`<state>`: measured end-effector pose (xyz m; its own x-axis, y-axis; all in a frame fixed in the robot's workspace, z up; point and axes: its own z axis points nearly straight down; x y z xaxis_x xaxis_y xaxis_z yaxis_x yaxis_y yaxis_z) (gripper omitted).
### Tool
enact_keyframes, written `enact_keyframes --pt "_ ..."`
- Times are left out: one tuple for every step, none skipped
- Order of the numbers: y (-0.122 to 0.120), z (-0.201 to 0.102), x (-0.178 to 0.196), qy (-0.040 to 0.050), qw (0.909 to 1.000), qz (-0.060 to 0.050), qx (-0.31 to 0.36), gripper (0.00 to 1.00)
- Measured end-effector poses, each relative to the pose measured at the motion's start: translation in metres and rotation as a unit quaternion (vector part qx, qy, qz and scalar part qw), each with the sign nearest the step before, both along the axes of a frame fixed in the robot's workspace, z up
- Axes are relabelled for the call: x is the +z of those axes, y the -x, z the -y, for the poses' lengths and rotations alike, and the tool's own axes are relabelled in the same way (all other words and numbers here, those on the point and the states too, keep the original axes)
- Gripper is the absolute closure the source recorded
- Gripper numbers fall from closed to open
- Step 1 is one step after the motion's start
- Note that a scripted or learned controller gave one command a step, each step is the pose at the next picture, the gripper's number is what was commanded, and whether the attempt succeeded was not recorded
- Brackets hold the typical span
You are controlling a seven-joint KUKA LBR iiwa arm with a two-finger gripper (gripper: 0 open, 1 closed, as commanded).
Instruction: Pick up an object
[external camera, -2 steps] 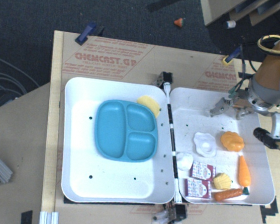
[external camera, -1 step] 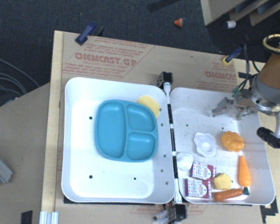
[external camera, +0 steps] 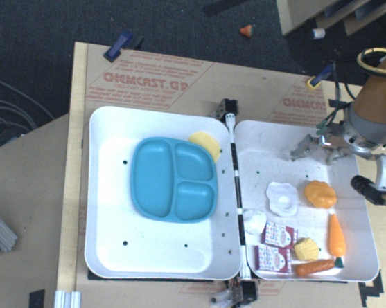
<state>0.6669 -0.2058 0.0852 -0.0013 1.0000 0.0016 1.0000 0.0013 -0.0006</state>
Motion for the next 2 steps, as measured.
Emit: enact_keyframes --pt "-0.001 0.008 0.001 -0.0076 1.0 -0.003 0.002 0.0" --pt "0.0 -0.009 0.0 0.0001 1.0 0.0 0.0 0.0"
